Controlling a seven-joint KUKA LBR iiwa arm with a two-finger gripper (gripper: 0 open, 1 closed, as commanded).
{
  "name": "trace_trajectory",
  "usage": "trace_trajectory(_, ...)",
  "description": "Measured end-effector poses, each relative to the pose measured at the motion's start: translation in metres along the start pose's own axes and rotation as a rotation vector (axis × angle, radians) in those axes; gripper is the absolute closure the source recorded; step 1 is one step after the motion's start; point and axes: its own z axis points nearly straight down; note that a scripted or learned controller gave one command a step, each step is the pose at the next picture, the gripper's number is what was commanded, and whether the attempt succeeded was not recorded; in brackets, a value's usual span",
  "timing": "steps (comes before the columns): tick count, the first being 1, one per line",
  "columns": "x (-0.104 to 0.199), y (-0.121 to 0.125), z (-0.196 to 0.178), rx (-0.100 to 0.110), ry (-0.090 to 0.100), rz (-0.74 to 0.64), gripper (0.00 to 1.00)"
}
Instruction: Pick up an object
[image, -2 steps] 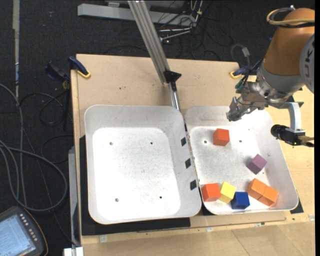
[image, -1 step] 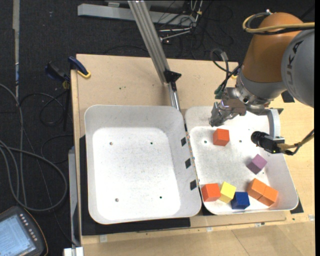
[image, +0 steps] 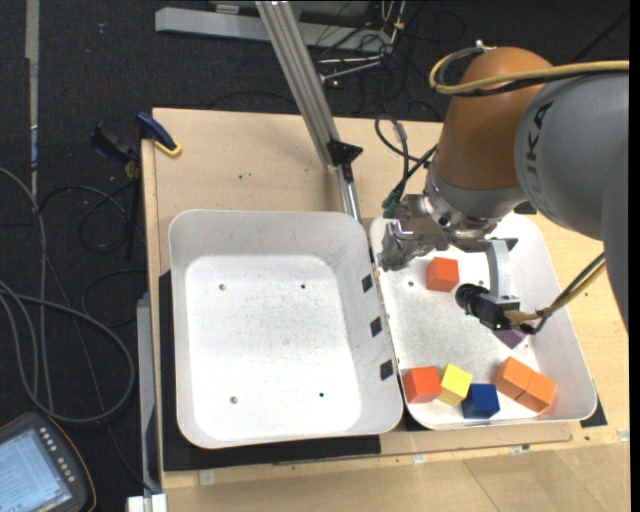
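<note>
My gripper hangs low over the far left part of the right bin, close to the wall between the two bins. A small orange cube lies just to its right, apart from it. Along the near edge of the same bin sit a red-orange cube, a yellow cube, a blue cube and a larger orange block. A purple piece peeks out, mostly hidden by the robot's own parts. The arm's wrist covers the far end of the bin.
The left bin stands beside the right one on the wooden bench. A slanted metal pole runs down to the bins' shared far corner. Cables and a blue-yellow clamp lie at the bench's far left.
</note>
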Motion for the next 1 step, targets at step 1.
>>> trace_trajectory(1,0.054,-0.0144,0.0155,0.0,0.0,0.0,1.0)
